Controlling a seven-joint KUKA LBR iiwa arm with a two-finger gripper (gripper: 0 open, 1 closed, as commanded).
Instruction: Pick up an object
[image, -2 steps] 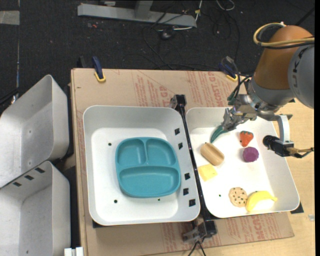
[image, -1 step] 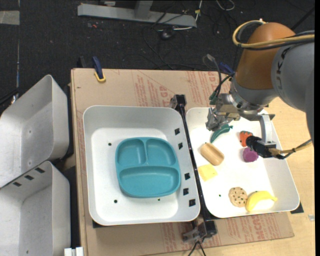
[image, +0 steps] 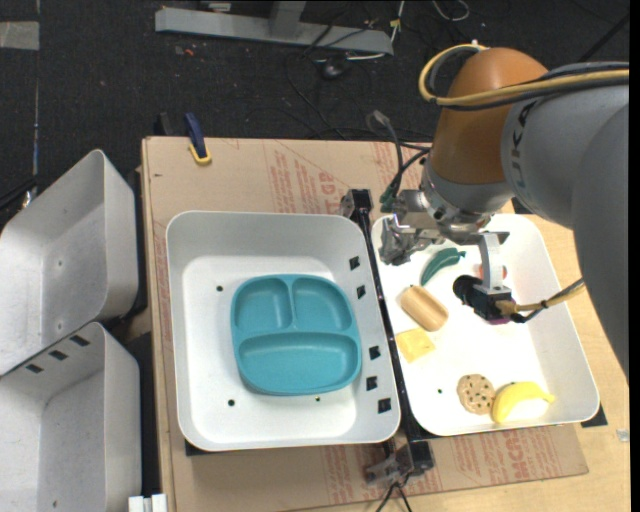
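Note:
My gripper (image: 398, 241) hangs low over the far left corner of the right bin (image: 560, 330), with the grey arm and its orange band above it. Just right of the gripper lies a curved green pod (image: 440, 265). A tan bread roll (image: 423, 307) lies in front of the gripper, apart from it. Nearer the front are a yellow cheese wedge (image: 415, 345), a chocolate-chip cookie (image: 474, 393) and a yellow banana-like fruit (image: 520, 401). I see nothing held in the gripper.
The left bin (image: 200, 300) holds a teal divided plate (image: 295, 333). A black divider with clips (image: 372, 300) runs between the bins. Two spare white bins (image: 60, 300) stand off the bench at the left.

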